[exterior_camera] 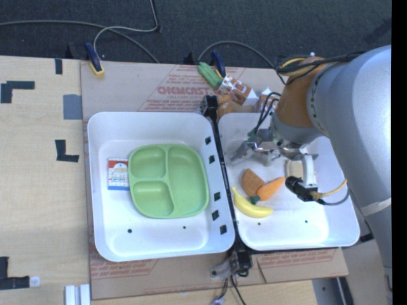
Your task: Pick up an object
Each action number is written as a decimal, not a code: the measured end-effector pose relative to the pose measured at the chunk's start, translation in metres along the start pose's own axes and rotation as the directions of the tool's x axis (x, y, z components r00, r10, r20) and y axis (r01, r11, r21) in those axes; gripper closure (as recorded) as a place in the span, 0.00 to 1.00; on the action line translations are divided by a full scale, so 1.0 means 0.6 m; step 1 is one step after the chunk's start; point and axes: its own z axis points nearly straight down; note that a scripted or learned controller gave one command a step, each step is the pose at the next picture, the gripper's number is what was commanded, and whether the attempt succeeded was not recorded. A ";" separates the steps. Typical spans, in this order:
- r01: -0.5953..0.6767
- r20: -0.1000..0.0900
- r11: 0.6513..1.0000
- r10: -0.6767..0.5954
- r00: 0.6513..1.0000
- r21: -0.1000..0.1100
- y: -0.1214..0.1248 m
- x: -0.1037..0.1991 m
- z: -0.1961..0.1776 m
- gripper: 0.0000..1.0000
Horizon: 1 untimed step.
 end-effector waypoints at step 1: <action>-0.002 0.001 1.000 0.002 1.000 0.001 -0.069 -0.018 -0.001 0.00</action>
